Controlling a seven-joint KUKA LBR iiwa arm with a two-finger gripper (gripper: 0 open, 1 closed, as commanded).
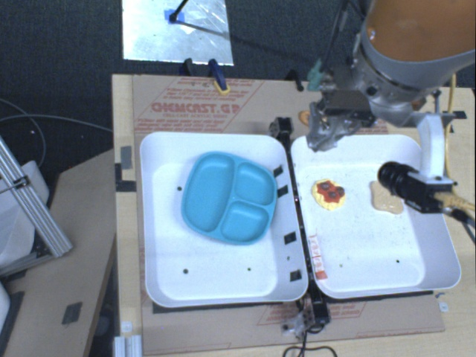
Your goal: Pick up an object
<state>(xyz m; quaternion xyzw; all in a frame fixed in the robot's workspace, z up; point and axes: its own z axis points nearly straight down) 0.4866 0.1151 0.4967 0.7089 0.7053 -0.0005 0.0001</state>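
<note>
Metal sheet [176, 19] beyond bench, blue clamp [218, 76] on cardboard [197, 104], aluminium frame [30, 207] at left
</note>
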